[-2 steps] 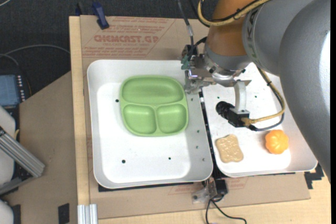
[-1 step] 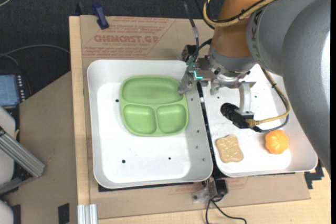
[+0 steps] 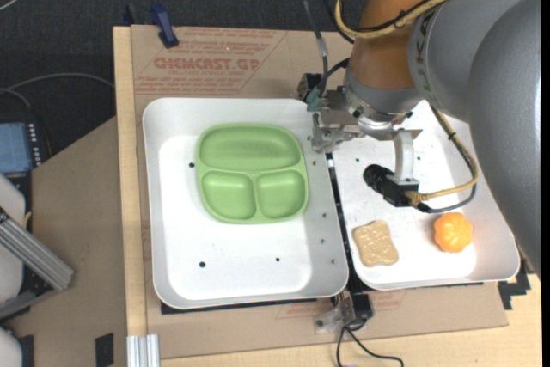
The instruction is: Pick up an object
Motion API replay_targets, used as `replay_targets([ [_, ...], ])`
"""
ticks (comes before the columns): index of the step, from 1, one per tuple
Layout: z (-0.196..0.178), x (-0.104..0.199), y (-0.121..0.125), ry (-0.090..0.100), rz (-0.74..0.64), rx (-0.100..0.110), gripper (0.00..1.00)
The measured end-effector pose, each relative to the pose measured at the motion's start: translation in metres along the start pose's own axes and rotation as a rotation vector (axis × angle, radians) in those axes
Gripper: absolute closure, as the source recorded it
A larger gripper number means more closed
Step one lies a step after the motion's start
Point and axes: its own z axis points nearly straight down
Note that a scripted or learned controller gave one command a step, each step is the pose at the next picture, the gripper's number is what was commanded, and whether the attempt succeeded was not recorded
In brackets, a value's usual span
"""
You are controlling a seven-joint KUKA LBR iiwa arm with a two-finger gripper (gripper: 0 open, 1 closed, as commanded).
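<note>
Your gripper (image 3: 326, 136) hangs over the seam between the two bins, at their far end, and you cannot tell from this angle whether it is open or closed (the wrist body hides its tip). Nothing shows as held.

The closest candidate is the green plate (image 3: 252, 173) in the left bin (image 3: 172, 211). Its far right corner lies just beside the gripper, toward the view's left and a little nearer the camera. It lies flat and is close to square, slightly wider across the view than deep, with its one long compartment along the far side and two small ones on the near side.

In the right bin (image 3: 421, 269) you have a cracker (image 3: 375, 242), well toward the near rim from the gripper and a touch to the view's right. Its long axis runs roughly far-to-near, tilted a little to the right at the near end. The orange toy (image 3: 452, 233) sits beside it, further right, and is round with no axis to line up on.

My judgement: the plate is nearest, but the cracker or the toy looks the easier pinch.
</note>
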Motion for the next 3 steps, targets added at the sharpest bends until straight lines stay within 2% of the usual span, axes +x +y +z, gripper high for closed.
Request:
replay_targets([
  [1, -0.058, 0.079, -0.034, 0.005, -0.008, -0.003, 1.00],
  [2, -0.351, 0.073, -0.050, 0.005, 0.000, -0.018, 1.00],
  [3, -0.233, 0.102, -0.113, -0.003, -0.003, 0.017, 1.00],
])
